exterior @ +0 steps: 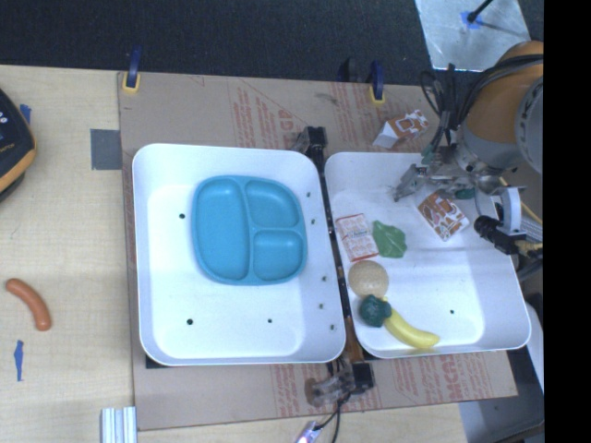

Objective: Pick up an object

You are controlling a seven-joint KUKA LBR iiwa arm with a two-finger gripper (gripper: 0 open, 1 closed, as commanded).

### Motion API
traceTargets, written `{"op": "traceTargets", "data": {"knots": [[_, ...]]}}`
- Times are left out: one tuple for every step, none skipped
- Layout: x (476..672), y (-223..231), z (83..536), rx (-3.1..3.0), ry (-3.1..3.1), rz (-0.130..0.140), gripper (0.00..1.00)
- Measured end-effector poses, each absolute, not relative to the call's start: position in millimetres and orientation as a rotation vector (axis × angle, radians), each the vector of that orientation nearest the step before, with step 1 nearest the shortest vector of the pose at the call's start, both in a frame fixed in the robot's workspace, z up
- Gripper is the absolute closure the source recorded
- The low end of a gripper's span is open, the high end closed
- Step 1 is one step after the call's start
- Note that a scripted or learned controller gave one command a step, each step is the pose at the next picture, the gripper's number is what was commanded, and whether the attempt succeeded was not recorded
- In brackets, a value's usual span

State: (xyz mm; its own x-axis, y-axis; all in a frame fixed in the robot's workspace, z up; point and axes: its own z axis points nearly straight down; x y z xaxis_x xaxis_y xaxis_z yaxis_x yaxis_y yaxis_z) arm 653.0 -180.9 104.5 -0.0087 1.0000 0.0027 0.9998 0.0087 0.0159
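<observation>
Camera view | our gripper (413, 185) hovers over right bin (499, 326), fingers spread, holding nothing | step: approach | next: we descend onto snack packet (441, 214)

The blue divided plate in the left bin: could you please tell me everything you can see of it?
The blue divided plate is a light blue tray with rounded corners, plastic by its look, moulded into three compartments: one long one on the left and two smaller ones stacked on the right. It lies flat and face up, slightly rotated, on the floor of the left white bin, toward its upper middle. Nothing lies in it or touches it besides the bin.
</observation>
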Motion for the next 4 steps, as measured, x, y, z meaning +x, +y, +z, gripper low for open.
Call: {"op": "traceTargets", "data": {"knots": [[642.8,-198.8,103.6,2.198,2.219,0.024,0.0],[628.9,-210.5,103.6,2.196,2.215,0.022,0.0],[630.2,-214.4,117.6,2.189,2.21,0.017,1.0],[629.9,-214.9,117.3,2.189,2.21,0.015,0.0]]}}
